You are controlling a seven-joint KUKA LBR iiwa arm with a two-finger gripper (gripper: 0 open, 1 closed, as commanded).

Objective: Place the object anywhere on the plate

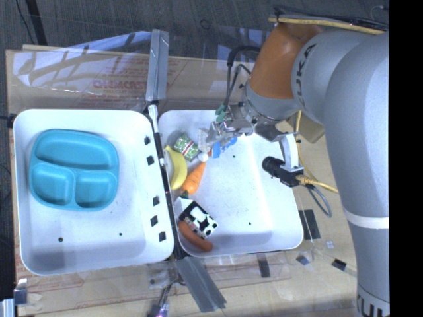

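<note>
A blue plate (74, 169) with three compartments lies in the upper left of the left bin (86, 253), and nothing rests on it. My gripper (220, 136) hangs low over the back of the right bin (254, 207), just right of a pile of objects. The pile holds a green and white packet (184, 144), a yellow banana (177, 168) and an orange carrot (193, 177). A small white and blue piece (215, 150) shows directly under the gripper; whether it is held is unclear.
A black and white cube (200, 220) sits on a brown sausage-like item (195, 240) at the right bin's front left corner. The grey divider (157, 177) between the bins stands between the pile and the plate.
</note>
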